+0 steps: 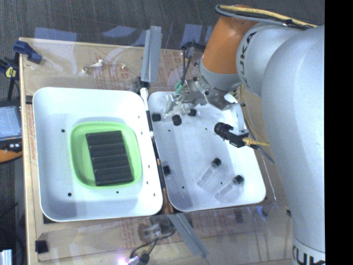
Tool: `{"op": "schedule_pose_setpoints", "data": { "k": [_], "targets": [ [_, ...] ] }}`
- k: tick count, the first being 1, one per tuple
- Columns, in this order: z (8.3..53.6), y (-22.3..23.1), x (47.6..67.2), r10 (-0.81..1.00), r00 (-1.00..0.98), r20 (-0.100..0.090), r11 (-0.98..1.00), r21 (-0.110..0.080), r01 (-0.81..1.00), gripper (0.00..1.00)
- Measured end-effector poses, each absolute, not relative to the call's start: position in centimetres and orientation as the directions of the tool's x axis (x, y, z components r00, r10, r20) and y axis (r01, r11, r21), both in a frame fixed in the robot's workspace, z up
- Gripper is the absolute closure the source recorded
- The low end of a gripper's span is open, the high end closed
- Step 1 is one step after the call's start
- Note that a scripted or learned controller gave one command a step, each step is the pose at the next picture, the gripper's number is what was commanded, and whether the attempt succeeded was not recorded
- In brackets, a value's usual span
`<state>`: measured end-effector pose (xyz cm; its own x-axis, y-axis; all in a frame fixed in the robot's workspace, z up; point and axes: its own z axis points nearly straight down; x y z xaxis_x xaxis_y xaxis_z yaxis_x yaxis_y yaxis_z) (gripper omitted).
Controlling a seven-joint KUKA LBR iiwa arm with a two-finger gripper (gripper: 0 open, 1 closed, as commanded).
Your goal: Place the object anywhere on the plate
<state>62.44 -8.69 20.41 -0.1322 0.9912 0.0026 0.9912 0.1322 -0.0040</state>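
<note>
Camera view: letters "KU" are legible in black on the arm [287, 109] casing at the lower right edge; further letters are cut off. No other writing can be read.

Two white bins sit side by side on the surface [83, 65]. The left bin [49, 164] carries one green plate [79, 159] near its centre. One dark ribbed block [109, 158], divided into four bands, lies on the plate, within its rim.

The right bin [187, 170] contains two clear vials with black caps. The first vial [208, 173] lies tilted near the bin's lower middle. The second vial [230, 186] lies just beside it, towards the lower right corner. Both lie on the bin floor, apart from the plate.

The arm enters from the right. Its orange band [226, 43] stands above the wrist. The claw [179, 106] is low over the upper left corner of the right bin, well apart from both vials. Small dark and metallic parts cluster at its tip; whether the claw is open or closed cannot be determined. A black cylindrical fitting [229, 134] projects from the wrist over the bin's upper right area.
</note>
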Motion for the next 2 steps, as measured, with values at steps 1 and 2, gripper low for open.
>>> {"op": "schedule_pose_setpoints", "data": {
  "k": [1, 2],
  "targets": [
    [19.05, -0.97, 58.94, 0.982, -0.19, 0.001, 0.19, -0.006, 0.982, 1.0],
    [19.06, -1.0, 58.95, 0.982, -0.189, 0.001, 0.189, -0.006, 0.982, 0.0]
  ]
}}
